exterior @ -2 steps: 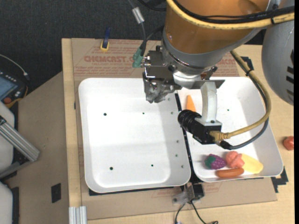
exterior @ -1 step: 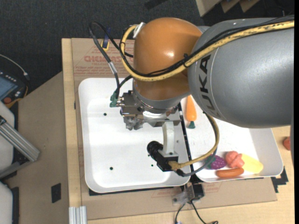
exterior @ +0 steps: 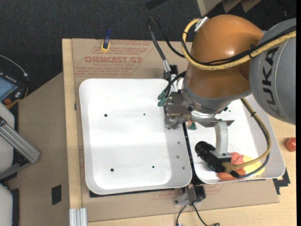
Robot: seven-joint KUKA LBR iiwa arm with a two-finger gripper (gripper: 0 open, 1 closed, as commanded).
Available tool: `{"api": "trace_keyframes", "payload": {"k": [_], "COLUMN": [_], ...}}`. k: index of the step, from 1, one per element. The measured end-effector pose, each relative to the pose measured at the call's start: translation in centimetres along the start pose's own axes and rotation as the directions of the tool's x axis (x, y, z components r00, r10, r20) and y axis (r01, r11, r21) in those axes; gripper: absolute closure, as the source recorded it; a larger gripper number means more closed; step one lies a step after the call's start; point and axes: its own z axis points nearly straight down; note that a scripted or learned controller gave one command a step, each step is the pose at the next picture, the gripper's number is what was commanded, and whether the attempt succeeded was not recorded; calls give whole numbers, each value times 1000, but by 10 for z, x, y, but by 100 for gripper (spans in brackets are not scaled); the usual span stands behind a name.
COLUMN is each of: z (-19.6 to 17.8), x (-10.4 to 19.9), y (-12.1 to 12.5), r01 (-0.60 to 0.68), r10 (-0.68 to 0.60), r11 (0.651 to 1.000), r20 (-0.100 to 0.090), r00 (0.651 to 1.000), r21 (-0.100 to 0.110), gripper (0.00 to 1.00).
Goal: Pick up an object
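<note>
Hand low over the seam between left bin and right bin; spread or closed, impossible to tell. Orange pieces toward surface's near right corner.

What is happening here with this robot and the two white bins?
A grey robot arm with an orange band reaches in from the right. Its gripper hangs low where the left bin and the right bin meet. I see no object held in it. Small orange and pink pieces lie in the right bin's near corner, apart from the gripper, so nothing is picked up yet.
</note>
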Motion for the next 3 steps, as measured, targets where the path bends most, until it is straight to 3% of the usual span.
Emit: {"api": "trace_keyframes", "payload": {"k": [1, 2, 3], "z": [51, 41, 40], "x": [32, 32, 76], "y": [31, 30, 7], "r01": [3, -1, 3], "r10": [-3, 1, -3], "r11": [1000, 1000, 1000], "r20": [-1, -1, 0], "r00": [1000, 1000, 1000], "r21": [-2, -4, -2], "gripper": [100, 100, 100]}}
